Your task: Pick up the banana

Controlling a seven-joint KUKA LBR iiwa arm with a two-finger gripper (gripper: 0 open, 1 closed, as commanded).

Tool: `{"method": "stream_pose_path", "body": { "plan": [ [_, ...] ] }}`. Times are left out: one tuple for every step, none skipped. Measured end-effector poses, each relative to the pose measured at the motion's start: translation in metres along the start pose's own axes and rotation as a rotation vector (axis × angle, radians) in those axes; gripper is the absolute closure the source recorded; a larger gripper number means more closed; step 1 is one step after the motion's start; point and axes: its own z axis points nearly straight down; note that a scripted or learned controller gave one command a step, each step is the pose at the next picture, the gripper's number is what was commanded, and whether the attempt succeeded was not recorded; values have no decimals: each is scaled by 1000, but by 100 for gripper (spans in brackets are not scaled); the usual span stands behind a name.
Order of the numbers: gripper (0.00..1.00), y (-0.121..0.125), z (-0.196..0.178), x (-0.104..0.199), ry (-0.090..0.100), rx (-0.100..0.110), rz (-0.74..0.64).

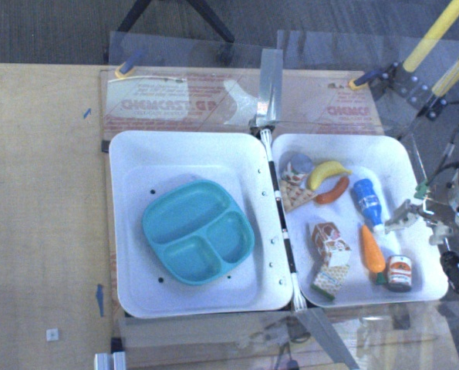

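The yellow banana (325, 173) lies curved in the far part of the right bin (399, 154), resting against a red-orange sausage (332, 190) just in front of it. My gripper (413, 212) hovers at the right bin's right wall, well to the right of the banana and nearer the camera. A blue bottle (366, 200) lies between the gripper and the banana. The gripper holds nothing that I can see.
The right bin also holds a pizza slice (295, 192), a grey-blue item (298, 163), a brown carton (329, 241), a second small box (329, 278), a carrot (372, 250) and a small jar (399, 272). A teal divided plate (198, 231) sits in the left bin (129, 160).
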Motion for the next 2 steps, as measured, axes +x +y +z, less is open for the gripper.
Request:
{"method": "stream_pose_path", "body": {
  "plan": [
    [0,3,-4,-18,-2,-2,229],
    [0,56,4,9,-2,-1,381]
  ]
}}
